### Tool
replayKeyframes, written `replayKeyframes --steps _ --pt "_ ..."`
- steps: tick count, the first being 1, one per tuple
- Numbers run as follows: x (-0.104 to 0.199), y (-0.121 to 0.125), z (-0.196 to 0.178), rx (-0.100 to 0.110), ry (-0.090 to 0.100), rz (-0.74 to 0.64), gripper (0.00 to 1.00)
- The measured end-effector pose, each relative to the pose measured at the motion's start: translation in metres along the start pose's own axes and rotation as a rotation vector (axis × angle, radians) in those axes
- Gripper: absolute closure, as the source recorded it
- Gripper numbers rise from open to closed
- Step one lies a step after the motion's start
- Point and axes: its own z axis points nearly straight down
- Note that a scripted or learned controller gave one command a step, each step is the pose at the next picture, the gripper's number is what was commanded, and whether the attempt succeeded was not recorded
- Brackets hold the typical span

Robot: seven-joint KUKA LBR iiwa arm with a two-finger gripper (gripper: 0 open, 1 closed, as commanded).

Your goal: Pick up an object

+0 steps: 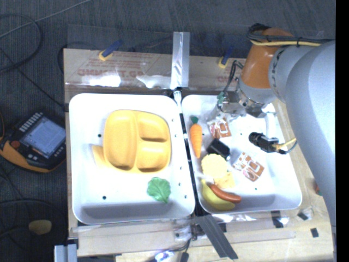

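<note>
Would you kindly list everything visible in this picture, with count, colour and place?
bins: two, white, side by side on the bench
tray: one, yellow, left bin
leaf: one, green, left bin, near edge
carrot: one, orange, right bin, by the divider
banana: one, yellow, right bin, near edge
sausage: one, red, on the banana
handheld unit: one, orange and black, floor at left
arm: one, grey with orange band, over right bin
gripper: one, above right bin's far end

Left bin (82, 146): yellow tray (136, 140), green leaf (159, 189). Right bin (283, 184): carrot (195, 138), two red-white packets (221, 129) (249, 166), black piece (218, 147), banana (215, 198) under sausage (224, 194). Pincer (232, 103) at right bin's far edge.
</note>
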Motion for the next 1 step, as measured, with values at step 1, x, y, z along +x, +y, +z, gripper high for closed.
replayKeyframes --steps 1 --pt "-0.0022 -0.0073 -0.0805 0.005 0.006 0.001 1.00"
